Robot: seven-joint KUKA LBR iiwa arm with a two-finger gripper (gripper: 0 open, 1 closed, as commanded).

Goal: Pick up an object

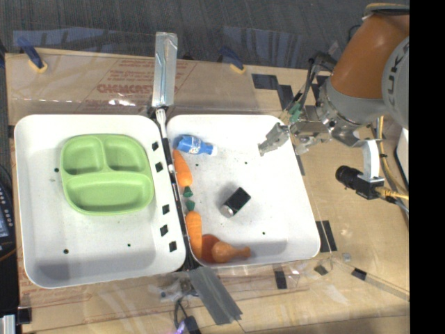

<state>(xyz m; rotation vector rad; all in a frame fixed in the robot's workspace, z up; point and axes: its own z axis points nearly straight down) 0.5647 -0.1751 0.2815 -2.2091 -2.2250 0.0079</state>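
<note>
You have the right bin (292, 218) with toys in it. The gripper (272, 139) hangs over its far right corner, holding nothing; you cannot tell how wide it is. The little black block (236, 201) lies below and left of it, tilted.

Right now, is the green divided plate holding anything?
Empty: all three compartments of the green plate show bare green, in the left bin.
</note>
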